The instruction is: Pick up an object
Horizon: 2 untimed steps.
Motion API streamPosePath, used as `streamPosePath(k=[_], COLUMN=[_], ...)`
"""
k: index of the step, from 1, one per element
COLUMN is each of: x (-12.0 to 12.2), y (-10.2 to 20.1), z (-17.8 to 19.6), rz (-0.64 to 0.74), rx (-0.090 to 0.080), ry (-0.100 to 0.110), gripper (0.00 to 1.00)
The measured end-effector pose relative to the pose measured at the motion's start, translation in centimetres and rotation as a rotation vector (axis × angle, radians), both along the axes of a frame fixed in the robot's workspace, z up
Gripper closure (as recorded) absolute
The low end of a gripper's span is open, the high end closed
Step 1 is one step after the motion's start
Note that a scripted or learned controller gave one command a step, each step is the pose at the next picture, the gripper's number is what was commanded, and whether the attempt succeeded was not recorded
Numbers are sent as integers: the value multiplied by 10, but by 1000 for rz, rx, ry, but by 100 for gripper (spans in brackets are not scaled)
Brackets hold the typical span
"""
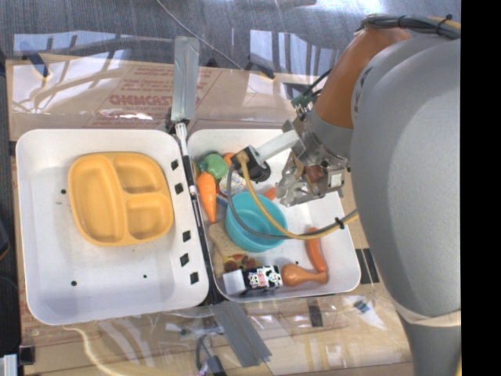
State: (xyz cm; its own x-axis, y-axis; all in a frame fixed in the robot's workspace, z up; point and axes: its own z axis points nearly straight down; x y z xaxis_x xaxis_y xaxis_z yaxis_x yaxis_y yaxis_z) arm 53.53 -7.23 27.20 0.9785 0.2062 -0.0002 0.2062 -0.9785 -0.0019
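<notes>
The right bin (pixel 348 269) holds a heap of toys: a blue bowl (pixel 252 222), a carrot (pixel 207 195), a green piece (pixel 213 164), an orange sausage-like piece (pixel 315 251), an orange gourd shape (pixel 301 274) and a black-and-white cow toy (pixel 263 277). My gripper (pixel 288 193) hangs over the bin's upper right, just right of the bowl, pointing down. A yellow cable loops from it across the bowl. Nothing shows between its fingers.
The left bin (pixel 39 280) holds a yellow divided plate (pixel 120 197). A grey strip runs along the divider (pixel 192 210) between the bins. The large grey arm covers the right side of the bench. Cardboard lies behind the bins.
</notes>
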Motion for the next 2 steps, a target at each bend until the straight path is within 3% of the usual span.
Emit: streamPosePath(k=[1, 2], x=[-61, -58], y=[8, -8], z=[-84, -19], rz=[56, 50], rx=[1, -1], ry=[11, -1], gripper=[100, 100])
